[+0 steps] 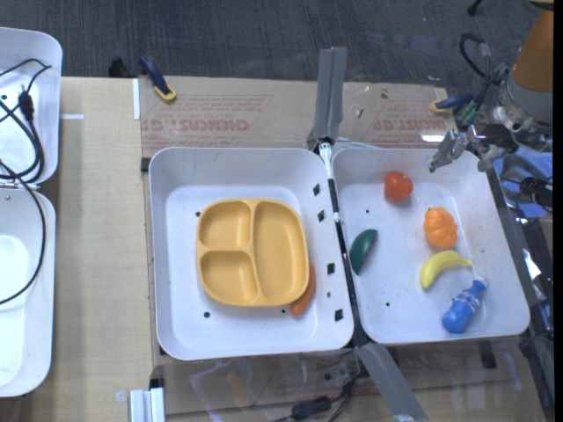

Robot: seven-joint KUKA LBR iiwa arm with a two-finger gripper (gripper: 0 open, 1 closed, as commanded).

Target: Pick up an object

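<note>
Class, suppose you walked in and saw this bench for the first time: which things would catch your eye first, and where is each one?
The yellow divided plate stands out in the middle of the left bin, with an orange object peeking from under its right edge. The right bin holds bright toy pieces lying apart: a red tomato, an orange pepper, a banana, a blue bottle and a dark green piece. The gripper is above that bin's far right corner.

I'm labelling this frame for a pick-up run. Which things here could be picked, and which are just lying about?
Could be picked:
red tomato
orange pepper
banana
blue bottle
green vegetable
yellow divided plate

Lying about:
blue-handled clamp
black cables
cardboard sheet
</note>
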